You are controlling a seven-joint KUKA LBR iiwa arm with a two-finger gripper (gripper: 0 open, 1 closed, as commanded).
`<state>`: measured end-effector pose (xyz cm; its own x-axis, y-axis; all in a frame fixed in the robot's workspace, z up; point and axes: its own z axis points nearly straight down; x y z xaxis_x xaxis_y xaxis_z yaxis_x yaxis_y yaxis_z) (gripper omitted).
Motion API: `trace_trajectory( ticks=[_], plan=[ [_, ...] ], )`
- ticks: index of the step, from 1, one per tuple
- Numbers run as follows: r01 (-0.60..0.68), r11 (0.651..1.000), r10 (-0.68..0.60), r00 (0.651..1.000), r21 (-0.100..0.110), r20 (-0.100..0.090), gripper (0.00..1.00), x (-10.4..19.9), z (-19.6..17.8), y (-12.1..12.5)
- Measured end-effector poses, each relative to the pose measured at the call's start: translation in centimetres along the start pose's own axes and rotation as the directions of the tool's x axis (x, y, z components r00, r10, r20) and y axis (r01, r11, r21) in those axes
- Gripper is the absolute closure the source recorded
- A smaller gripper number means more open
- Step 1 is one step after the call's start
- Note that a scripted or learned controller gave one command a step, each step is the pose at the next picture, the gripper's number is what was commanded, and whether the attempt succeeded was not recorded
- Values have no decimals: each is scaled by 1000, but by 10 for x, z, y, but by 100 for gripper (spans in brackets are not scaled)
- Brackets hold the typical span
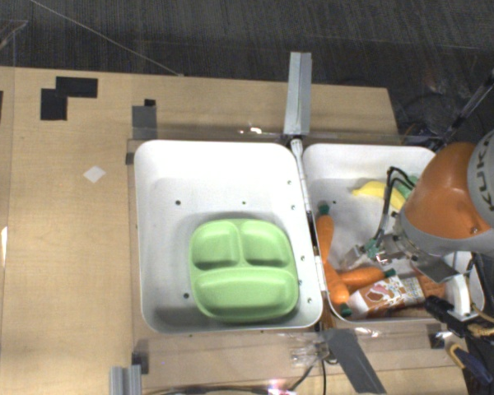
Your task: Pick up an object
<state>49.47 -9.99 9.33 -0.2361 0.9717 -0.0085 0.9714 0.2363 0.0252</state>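
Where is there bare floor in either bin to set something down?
Left bin: bare floor behind the green divided plate and along its left wall. Right bin: a small bare patch at the back left, beside the yellow object. Its front is crowded with carrots, a packet and the arm.

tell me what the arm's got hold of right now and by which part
It cannot be told: the gripper sits low over the carrots in the right bin, its tip hidden by the wrist.

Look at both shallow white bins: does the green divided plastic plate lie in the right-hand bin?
No, the green divided plastic plate lies in the left white bin.
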Motion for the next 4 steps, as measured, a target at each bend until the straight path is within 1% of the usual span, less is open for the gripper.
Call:
trace_trajectory(
  ticks=[1,2,3,4],
  plan=[
    [138,990,-137,990,19,-10,0,-18,-40,50],
    [221,975,-221,975,6,-4,0,-10,1,27],
    [260,965,-260,966,16,-11,0,-31,-25,39],
    [323,946,-323,946,-2,2,0,-20,0,-3]
  ],
)
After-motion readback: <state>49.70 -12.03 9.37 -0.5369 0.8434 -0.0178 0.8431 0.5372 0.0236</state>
